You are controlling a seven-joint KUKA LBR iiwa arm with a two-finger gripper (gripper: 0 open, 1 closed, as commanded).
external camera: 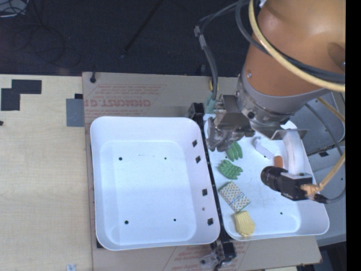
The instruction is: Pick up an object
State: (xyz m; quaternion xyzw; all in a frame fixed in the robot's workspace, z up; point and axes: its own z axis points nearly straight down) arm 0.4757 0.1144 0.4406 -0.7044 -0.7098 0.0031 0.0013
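Ribbed green object (233, 150) lies by the pincer (214, 140), whose grip is unclear.

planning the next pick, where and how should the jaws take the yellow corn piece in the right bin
Grip the yellow corn piece across its narrow middle, coming straight down from above. It lies flat near the right bin's front edge, apart from the checkered block, so both long sides look free.

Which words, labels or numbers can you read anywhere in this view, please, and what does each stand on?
"CHEMCAST GP": my best reading of red print, seen upside down, on the brown board behind the left bin.
Red print on the board's front edge: too small and cut off to read.
I can read nothing else.
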